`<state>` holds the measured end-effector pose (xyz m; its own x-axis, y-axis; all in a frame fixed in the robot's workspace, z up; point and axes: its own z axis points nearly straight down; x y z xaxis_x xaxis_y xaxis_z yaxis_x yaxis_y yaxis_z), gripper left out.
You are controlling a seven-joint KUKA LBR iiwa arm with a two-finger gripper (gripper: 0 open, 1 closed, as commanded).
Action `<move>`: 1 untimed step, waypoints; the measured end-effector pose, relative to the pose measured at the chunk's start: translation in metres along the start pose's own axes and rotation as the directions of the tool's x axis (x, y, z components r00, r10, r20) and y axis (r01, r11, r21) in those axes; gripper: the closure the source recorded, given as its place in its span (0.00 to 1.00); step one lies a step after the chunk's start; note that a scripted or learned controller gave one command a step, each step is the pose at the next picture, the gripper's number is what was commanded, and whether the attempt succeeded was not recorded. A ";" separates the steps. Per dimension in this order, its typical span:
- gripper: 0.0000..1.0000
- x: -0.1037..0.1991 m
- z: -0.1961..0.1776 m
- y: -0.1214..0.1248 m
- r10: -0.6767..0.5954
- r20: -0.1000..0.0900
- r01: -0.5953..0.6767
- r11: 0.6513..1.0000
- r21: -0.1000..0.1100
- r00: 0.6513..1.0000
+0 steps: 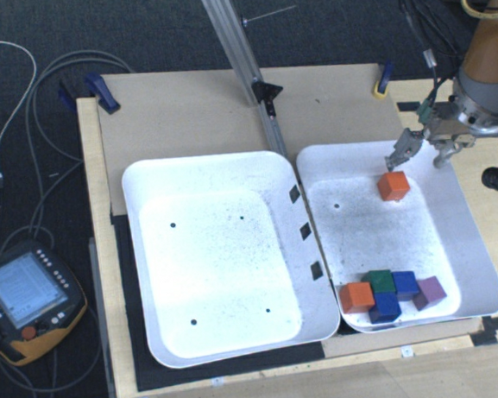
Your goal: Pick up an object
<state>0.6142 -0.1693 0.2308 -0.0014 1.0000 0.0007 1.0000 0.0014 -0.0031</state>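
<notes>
jaws (pixel 424 146) hang spread wide, holding nothing, over the right bin (pixel 458 210). orange cube (pixel 393 186) lies just below and left of them, alone on the bin floor. other blocks (pixel 391 293) sit clustered well apart at the near edge.

A grey robot arm with an orange band above its wrist reaches in from the right edge of the camera view. Its two-finger metal hand (pixel 420 153) hangs with both fingers spread apart, pointing downward.
</notes>
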 end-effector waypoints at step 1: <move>0.00 -0.027 0.111 0.019 0.002 -0.001 -0.002 1.000 0.006 1.000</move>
